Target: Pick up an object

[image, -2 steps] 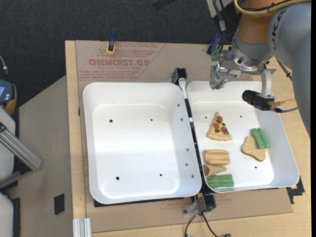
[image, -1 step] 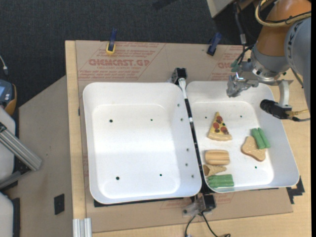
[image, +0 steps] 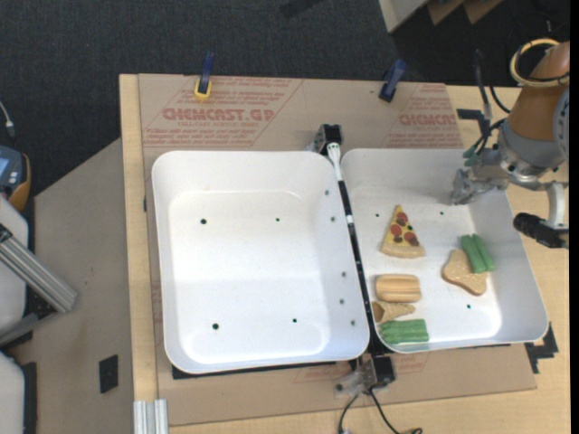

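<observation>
Well apart: claw (image: 468, 188), pizza slice (image: 401, 234)

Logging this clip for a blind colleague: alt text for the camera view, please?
The gripper hangs over the right bin's far side, apart from its toy food: pizza slice, bun, toast and two green pieces. Left bin beside it.
</observation>
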